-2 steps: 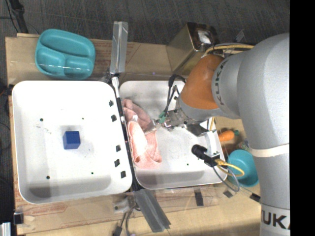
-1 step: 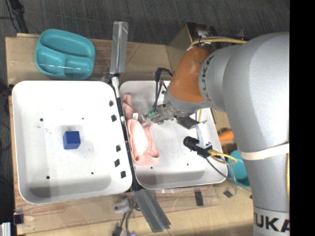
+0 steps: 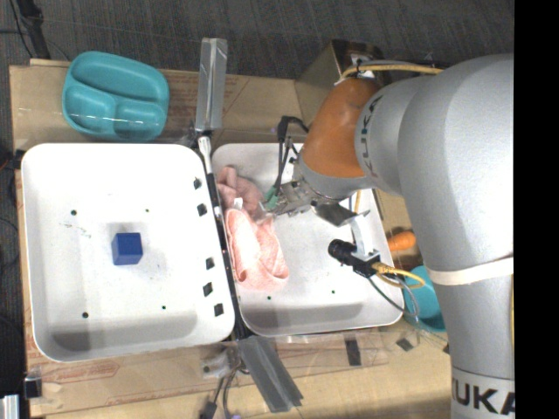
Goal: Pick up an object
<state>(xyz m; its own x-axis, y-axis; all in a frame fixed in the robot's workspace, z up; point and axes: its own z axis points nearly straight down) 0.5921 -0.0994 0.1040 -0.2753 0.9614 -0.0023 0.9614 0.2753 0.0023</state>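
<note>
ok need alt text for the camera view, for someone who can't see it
A grey robot arm with an orange band reaches from the right into the right-hand white bin, its gripper low over a crumpled pink cloth by the bin's left wall. The left bin holds a small blue cube; a teal tray lies on the bench behind it.

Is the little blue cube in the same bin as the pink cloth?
No, the blue cube sits in the left bin; the pink cloth lies in the right bin.
</note>
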